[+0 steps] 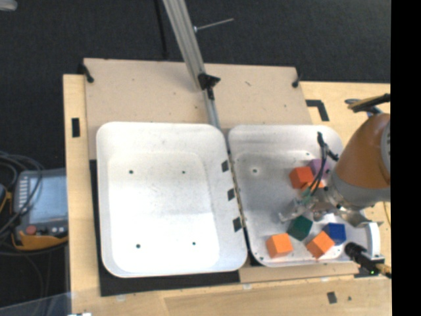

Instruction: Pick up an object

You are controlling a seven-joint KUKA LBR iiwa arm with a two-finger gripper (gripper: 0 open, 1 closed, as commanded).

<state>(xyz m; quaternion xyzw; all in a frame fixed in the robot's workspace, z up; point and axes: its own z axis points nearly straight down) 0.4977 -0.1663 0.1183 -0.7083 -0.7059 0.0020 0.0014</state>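
While the left bin [164, 196] lies bare at the view's left, all the blocks sit in the right bin [263, 157], bunched toward its near right corner.

Left to right along the near wall: an orange block [279, 244]; a dark green block [300, 228] just above and to its right; a second orange block [320, 243]; a blue block [335, 232] touching or nearly touching that one. Higher up, a third orange block [302, 176] with something purple [321, 168] just beside it.

Gripper [309, 206] hangs low between the upper orange block and the green one, with the arm [365, 160] over the bin's right side. Finger opening: cannot tell, metal parts blur together. Nothing visibly clamped.

Likely target, judged: green block, nearest the tool. It looks near-cubic, no clear long axis; its faces sit turned at a slant to the bin walls.

Risks, judged:
- fingers not squared to the slanted faces, so the block twists out;
- crowding, so a finger lands on a neighbour or nudges it;
- near wall close by, leaving little room.
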